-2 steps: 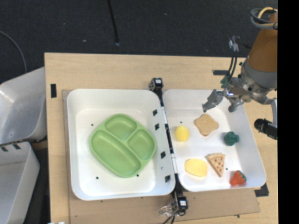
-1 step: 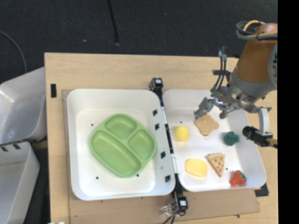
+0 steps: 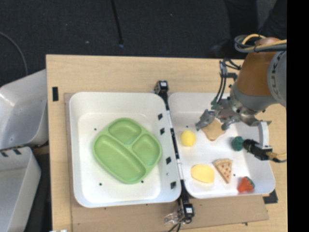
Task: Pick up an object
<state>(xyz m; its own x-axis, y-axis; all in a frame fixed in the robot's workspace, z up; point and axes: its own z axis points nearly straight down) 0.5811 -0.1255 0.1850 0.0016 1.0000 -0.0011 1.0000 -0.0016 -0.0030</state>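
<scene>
Camera view shows the end effector (image 3: 213, 124) low in the right bin (image 3: 193, 102), fingers spread around a tan cookie (image 3: 213, 132). Just left sits a yellow ball (image 3: 188, 138); a pizza slice (image 3: 224, 169) lies below.

Smooth white plastic bins (image 3: 77, 144) catching soft glare, green divided plate (image 3: 127, 150) looking like matt plastic, bench (image 3: 120, 66) showing as pale matt wood, small yellow ball (image 3: 188, 138) shining slightly glossy
</scene>
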